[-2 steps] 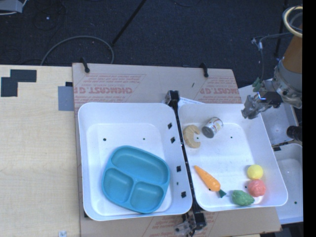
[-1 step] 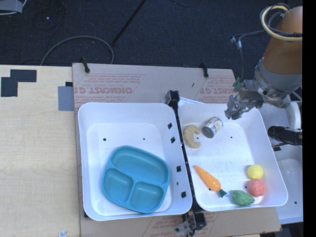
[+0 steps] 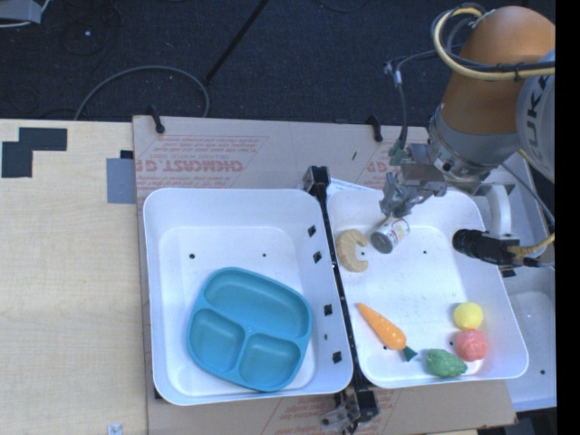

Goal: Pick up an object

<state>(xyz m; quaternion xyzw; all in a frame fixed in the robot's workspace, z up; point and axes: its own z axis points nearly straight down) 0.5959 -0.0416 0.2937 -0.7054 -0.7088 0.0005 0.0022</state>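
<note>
- Starting at the near edge, I note the green object [image 3: 444, 362], the red ball [image 3: 470, 343] and the yellow ball [image 3: 468, 314] clustered in the near right corner of the right bin [image 3: 507, 297]. In my judgement the bin wall crowds them, which makes them poor first targets.
- Next, I log the orange carrot [image 3: 381, 325] lying flat, clear of its neighbours.
- In the left bin [image 3: 172, 216], the blue divided tray [image 3: 246, 328] rests flat and takes no part in this step.
- Further back, the tan crescent piece [image 3: 352, 249] lies against the divider.
- Just beside it, the small silver can [image 3: 391, 235] sits tilted at the tip of the hand [image 3: 395, 219]. I cannot tell whether the hand is open or closed, or whether the can is gripped or merely touched.
- I judge the can to be the chosen object; the hand stands over it from the far right.
- Farthest, the counter [image 3: 63, 270] carries both bins.
</note>
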